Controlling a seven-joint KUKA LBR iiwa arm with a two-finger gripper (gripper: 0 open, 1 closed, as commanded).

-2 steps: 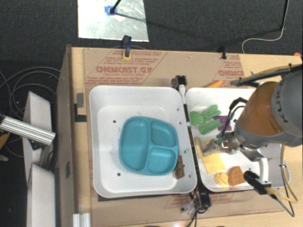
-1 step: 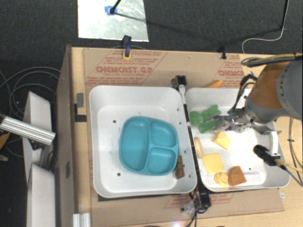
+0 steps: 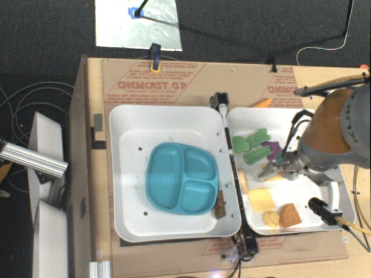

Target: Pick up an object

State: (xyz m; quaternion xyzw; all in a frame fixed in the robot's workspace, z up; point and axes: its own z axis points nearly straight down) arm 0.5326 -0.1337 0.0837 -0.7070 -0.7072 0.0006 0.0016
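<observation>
My two white bins, the left one and the right one, look like smooth, faintly glossy plastic. The teal divided plate in the left bin is smooth matt plastic. Printed brown cardboard lies matt under the bins. Beyond it, far left, a silvery sheet has a dull metallic sheen, on dark, rough carpet-like flooring. My wrist shows an orange satin band.

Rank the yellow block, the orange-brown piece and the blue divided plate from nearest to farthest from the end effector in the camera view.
From the end effector:
1. Yellow block, just below it in the right bin.
2. Orange-brown piece, at that bin's lower edge.
3. Blue divided plate, in the left bin.
</observation>
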